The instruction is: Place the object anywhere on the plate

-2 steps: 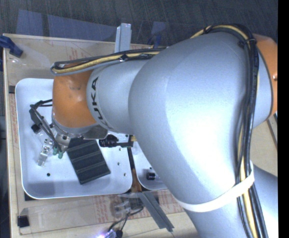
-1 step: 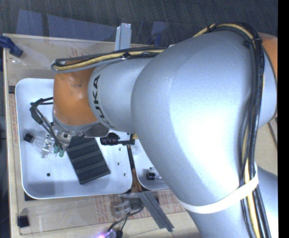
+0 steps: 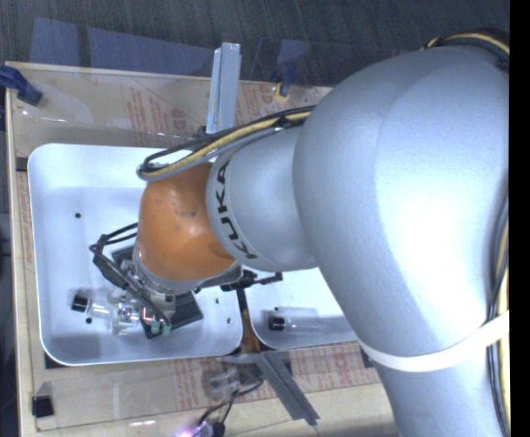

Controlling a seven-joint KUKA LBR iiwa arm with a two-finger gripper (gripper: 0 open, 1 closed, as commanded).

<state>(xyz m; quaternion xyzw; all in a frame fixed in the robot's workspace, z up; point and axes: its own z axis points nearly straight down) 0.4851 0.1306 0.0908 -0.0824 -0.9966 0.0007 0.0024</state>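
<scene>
Grey and orange, the arm reaches down into the left shallow white bin, its claw low near the bin's front edge; how it is set cannot be told. Just beside it lies a small clear object with a black cap. A similar clear tube with a dark end rests in the right white bin. Both bins sit on a pale wooden desk printed with red lettering; blue clamps grip its far-left corner, and dark ribbed flooring lies beyond.

Bulky grey arm marked KUKA, orange band, black-and-yellow cables along it
</scene>
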